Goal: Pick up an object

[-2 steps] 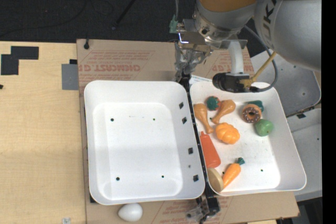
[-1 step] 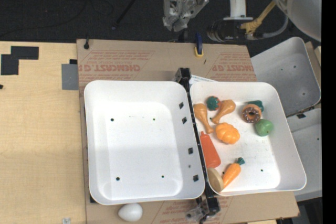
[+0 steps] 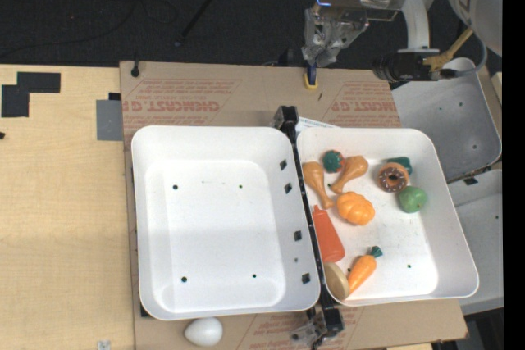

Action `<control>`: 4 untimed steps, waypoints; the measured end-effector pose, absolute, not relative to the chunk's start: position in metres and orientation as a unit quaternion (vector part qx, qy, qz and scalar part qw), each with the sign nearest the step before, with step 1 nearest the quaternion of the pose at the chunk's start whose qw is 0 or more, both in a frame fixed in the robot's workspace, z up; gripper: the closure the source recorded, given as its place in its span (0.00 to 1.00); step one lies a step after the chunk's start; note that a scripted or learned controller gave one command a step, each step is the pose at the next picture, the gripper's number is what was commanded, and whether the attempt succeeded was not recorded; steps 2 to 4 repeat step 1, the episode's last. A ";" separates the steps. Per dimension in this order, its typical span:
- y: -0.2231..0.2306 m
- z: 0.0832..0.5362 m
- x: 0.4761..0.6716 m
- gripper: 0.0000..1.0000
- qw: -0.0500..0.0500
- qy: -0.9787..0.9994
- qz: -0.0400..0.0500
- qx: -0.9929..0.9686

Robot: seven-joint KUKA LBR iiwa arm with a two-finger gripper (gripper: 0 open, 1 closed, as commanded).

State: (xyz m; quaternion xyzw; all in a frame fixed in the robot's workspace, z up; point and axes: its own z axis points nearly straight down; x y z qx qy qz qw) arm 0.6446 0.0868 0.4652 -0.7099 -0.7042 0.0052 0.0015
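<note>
The right bin (image 3: pixel 447 258) holds several toy foods: a teal ball (image 3: pixel 331 161), two tan drumsticks (image 3: pixel 353 170) (image 3: pixel 316 180), an orange pumpkin (image 3: pixel 356 208), a chocolate donut (image 3: pixel 393 176), a green ball (image 3: pixel 413 198), a red-orange slab (image 3: pixel 328 234) and a carrot (image 3: pixel 361 270). My gripper (image 3: pixel 318 60) hangs high above the bench's far edge, beyond both bins and well clear of every toy. I see nothing held in it.
The left bin (image 3: pixel 148 176) lies beside the right one, with a black hinge strip (image 3: pixel 297 201) between them. A white egg (image 3: pixel 203 331) rests on the bench in front of the left bin. A tan wedge (image 3: pixel 336 281) sits by the carrot.
</note>
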 end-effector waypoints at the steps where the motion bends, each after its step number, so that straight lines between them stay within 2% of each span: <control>1: 0.090 0.542 0.644 1.00 -0.001 -0.708 -0.001 -0.706; 4: 0.090 0.542 0.644 1.00 -0.001 -0.708 -0.001 -0.706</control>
